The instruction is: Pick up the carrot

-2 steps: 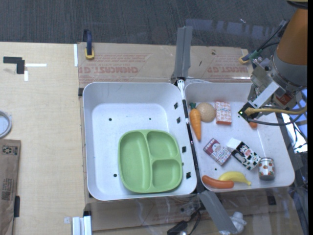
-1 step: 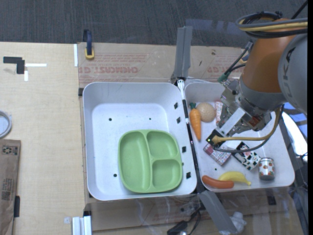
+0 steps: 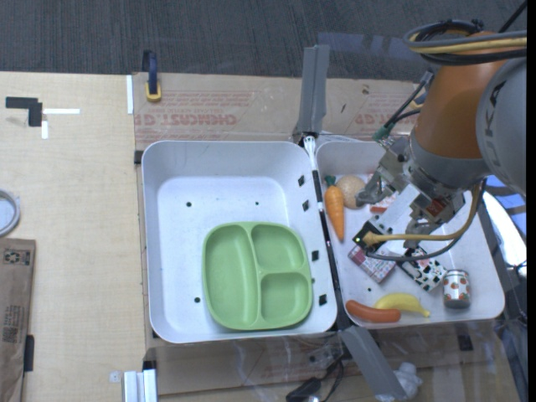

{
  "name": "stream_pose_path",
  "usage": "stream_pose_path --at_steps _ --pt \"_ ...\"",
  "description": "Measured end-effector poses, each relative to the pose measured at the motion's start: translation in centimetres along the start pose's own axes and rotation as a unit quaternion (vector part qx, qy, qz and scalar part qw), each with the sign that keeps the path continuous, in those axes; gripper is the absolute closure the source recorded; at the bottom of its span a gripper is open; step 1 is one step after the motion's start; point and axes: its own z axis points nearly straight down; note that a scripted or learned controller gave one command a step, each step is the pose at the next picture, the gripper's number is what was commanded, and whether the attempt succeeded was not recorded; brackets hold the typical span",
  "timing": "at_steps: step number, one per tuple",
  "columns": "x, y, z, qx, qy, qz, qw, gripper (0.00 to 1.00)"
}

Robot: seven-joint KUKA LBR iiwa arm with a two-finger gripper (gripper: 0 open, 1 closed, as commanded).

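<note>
Orange carrot (image 3: 335, 211) lies at the right bin's (image 3: 490, 306) left wall; gripper (image 3: 374, 193) hovers just right, its opening unreadable.

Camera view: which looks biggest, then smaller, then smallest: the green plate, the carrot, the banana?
1. green plate, by far the largest
2. carrot
3. banana, only slightly smaller than the carrot, so that order is unsure

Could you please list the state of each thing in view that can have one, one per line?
carrot: lying in the right bin, by its left wall, not held
pincer: above the right bin, right of the carrot
green plate: flat in the left bin, compartments bare
banana: lying near the front wall
sausage: lying beside the banana
small can: upright
</note>
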Motion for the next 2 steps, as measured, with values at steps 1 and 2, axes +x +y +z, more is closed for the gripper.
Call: stream_pose_path --at_steps 1,2 --pt "4.8 2.3 8.8 0.0 0.001 -0.17 0.9855 0.0" --pt "-0.2 4.1 8.7 0.0 0.001 -0.171 0.9852 0.0"
